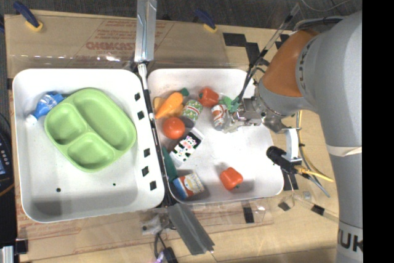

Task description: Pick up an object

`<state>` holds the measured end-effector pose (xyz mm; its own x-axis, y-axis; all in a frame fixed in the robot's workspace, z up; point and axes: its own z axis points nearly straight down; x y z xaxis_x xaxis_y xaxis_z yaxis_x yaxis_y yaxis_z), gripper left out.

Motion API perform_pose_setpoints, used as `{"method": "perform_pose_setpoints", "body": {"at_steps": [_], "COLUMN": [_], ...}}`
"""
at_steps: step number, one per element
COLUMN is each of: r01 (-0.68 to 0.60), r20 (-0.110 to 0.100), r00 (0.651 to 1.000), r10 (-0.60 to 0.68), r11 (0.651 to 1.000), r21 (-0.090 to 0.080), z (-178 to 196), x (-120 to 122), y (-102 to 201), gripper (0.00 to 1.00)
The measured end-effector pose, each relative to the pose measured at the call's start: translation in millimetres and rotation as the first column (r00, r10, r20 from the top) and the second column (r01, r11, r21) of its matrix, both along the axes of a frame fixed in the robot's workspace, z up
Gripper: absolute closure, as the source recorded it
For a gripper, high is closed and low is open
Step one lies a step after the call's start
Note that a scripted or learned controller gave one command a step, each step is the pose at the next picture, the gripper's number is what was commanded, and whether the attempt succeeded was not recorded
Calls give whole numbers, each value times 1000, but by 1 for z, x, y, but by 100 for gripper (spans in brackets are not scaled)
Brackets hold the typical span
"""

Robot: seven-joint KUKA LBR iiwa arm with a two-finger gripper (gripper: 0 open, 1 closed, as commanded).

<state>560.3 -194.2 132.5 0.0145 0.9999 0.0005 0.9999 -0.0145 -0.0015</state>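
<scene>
Camera view: end effector [229, 119], grip state unclear, beside a small can [218, 116] near right bin's [261, 185] far edge.

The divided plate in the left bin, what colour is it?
Light green; the divided plate shows plainly in the camera view.

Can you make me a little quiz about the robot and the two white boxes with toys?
1. True or false: the green plate lies in the left bin.
2. Which sits nearest the gripper? A) small can B) orange carrot C) tomato
3. Fill in: the blue thing lies at the green plate's far-____ corner.

Key: 1 true; 2 A; 3 left.
</scene>
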Motion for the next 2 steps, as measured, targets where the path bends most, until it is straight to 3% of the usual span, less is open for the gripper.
{"method": "perform_pose_setpoints", "body": {"at_steps": [1,2], "r01": [74,113], "r20": [2,-5], "r00": [997,994], "r10": [-74,-113], "r11": [997,994], "r21": [-1,-1], "z": [90,16], "x": [39,95], "y": [6,24], "gripper": [100,100]}}
